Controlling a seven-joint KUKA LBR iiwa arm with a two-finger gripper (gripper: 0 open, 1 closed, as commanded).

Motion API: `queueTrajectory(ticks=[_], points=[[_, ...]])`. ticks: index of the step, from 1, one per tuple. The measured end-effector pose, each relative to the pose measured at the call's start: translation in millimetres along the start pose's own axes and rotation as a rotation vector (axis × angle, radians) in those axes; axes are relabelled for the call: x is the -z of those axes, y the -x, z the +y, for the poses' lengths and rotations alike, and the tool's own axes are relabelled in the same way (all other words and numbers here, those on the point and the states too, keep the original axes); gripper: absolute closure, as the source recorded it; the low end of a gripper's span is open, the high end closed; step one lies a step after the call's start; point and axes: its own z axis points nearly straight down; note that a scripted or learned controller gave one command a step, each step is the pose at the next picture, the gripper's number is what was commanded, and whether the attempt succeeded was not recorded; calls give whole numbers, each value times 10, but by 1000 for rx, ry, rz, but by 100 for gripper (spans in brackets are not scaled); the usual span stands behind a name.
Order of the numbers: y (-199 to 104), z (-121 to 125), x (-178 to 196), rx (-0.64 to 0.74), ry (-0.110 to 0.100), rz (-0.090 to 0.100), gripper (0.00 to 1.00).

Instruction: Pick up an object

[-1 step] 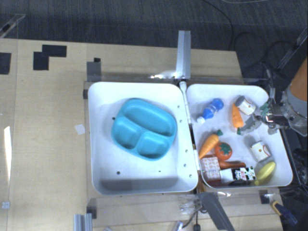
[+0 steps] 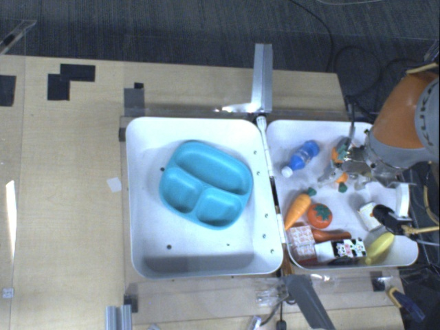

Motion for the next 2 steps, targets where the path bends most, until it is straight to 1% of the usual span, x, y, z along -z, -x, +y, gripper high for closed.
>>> queueTrajectory(ticks=[1,2], points=[[-9,21,80,2,1,0,100],[-731,105,1733,87,6,-2,100]])
